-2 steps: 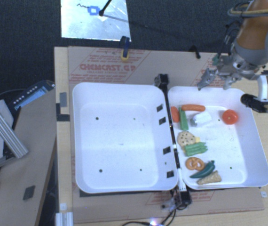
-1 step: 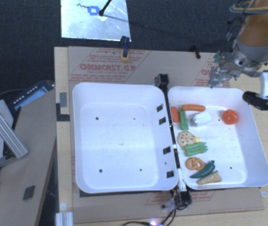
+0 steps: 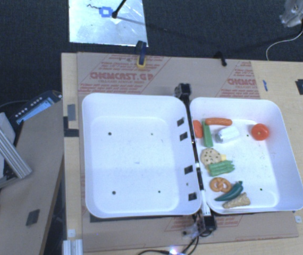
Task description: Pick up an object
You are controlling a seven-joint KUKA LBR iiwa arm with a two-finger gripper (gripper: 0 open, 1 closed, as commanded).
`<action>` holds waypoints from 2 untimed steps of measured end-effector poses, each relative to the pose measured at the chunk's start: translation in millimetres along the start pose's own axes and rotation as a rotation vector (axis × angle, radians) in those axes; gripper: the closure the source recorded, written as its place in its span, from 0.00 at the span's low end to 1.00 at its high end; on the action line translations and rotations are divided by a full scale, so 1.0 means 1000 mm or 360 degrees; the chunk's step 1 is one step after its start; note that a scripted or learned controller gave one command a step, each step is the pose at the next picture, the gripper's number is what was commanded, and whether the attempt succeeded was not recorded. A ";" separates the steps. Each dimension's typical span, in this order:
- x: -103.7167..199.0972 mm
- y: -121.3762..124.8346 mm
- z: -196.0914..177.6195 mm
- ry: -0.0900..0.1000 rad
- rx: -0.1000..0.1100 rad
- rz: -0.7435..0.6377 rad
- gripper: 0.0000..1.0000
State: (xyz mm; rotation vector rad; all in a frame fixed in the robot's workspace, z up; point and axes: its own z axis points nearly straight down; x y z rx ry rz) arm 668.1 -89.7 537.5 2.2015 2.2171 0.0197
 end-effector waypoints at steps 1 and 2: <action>0.053 -0.089 0.159 0.0011 0.0053 -0.0002 1.00; 0.148 -0.127 0.257 0.0011 0.0051 -0.0009 1.00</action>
